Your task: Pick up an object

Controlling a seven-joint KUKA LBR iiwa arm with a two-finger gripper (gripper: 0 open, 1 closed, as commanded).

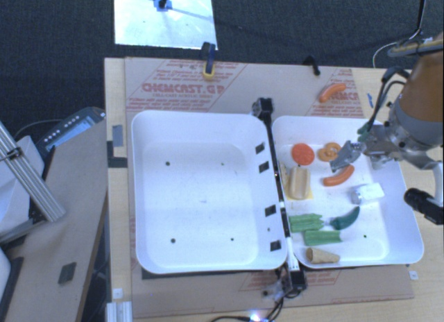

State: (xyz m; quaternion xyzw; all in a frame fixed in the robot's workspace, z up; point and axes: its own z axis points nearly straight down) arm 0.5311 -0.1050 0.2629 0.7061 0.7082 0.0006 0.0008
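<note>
Hovering at the right bin's (406, 244) two o'clock, the claw (345, 157) hangs above the orange sausage (338, 175); grip state unclear, nothing lifted.

Yellow clamp (208, 71) (upright) near a sausage (332, 92).

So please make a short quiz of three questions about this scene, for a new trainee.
1. True or false: the left bin holds most of the toy food.
2. Which item lies outside both bins? A) the orange sausage B) the tomato C) the cone
3. Fill in: the hand hovers over the ____ bin.

Key: 1 false; 2 A; 3 right.
</note>
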